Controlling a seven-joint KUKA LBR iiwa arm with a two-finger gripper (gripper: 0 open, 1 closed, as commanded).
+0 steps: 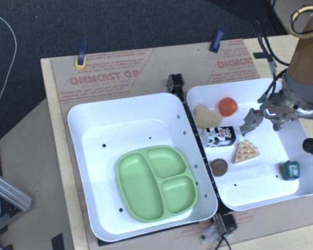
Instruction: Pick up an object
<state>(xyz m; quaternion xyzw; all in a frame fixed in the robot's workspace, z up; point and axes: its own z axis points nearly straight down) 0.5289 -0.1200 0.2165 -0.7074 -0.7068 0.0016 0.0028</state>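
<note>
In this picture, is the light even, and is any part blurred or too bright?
Camera view: light is soft and even; the white bins look bright but keep detail; the tray is sharp; the gripper looks slightly soft.

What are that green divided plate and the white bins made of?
The green divided plate looks like moulded plastic: even matte colour and soft rounded ridges between its three sections. The left white bin and right white bin also look plastic, thin-walled, smooth and slightly glossy, though the camera view leaves that open.
</note>
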